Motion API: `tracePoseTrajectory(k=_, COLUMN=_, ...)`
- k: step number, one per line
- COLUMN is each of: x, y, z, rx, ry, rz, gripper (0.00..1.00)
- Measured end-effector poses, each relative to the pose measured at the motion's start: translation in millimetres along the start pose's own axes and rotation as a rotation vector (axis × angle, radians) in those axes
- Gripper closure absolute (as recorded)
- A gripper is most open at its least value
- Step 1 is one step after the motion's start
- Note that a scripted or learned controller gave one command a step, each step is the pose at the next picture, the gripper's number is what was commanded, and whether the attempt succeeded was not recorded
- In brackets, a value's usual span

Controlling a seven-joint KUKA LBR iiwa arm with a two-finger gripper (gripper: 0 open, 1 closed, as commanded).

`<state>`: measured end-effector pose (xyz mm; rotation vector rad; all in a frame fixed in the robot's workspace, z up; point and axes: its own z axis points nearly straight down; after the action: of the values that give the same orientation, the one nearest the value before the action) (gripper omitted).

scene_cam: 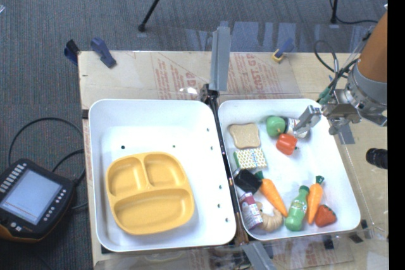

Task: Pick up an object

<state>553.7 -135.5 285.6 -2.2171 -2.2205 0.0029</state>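
The right bin (pixel 338 164) holds several toy foods: a bread slice (pixel 244 135), a green apple (pixel 274 125), a red pepper (pixel 286 143), a checkered box (pixel 251 158), two carrots (pixel 273 196) (pixel 314 199), a green bottle (pixel 296 208) and a red strawberry (pixel 325 216). My gripper (pixel 326 124) hangs over the bin's upper right part, just right of the apple and the pepper. It is open, and nothing sits between its fingers (pixel 308 117).
The left bin (pixel 107 117) carries a yellow divided plate (pixel 150 191). A black item (pixel 248 180), a small can (pixel 251 210) and a beige piece (pixel 272 220) lie near the right bin's left wall. A pendant (pixel 28 196) rests on the floor at left.
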Motion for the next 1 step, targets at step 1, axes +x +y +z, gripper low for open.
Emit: tracePoseTrajectory(k=1, x=-15.5, y=-42.0, z=99.7, rx=0.009, ry=0.002, rz=0.005, gripper=0.0)
